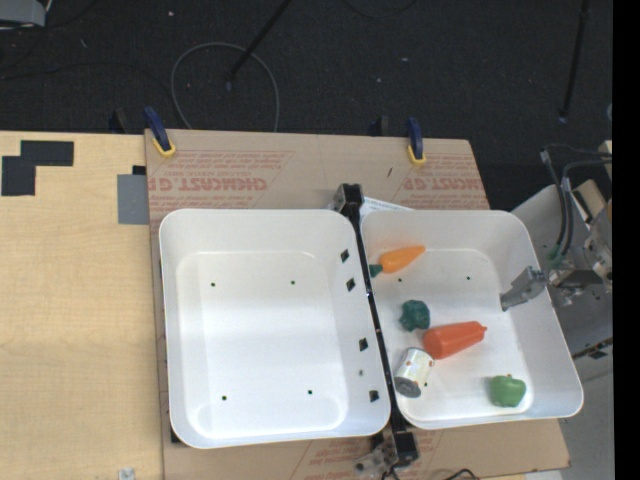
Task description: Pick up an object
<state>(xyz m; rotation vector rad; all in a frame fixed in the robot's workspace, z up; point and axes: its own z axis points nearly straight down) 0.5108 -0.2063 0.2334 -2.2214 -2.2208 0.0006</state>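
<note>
The right bin (462, 280) holds several objects. An orange carrot (402, 259) lies near its back left corner. A dark green lump (415, 315) sits below it, with a red-orange cone-shaped piece (455, 339) just to its right. A silver can (412, 372) lies on its side by the divider at the front. A small green pepper (507, 391) rests in the front right corner. My gripper (522, 289) hangs at the right bin's right rim, apart from all the objects, with nothing seen in it.
The left bin (260, 338) stands beside the right one on a cardboard sheet (300, 173) held by two clamps (160, 140). Wooden bench top (70, 318) spreads to the left. Cables hang along the arm (580, 238) at the right.
</note>
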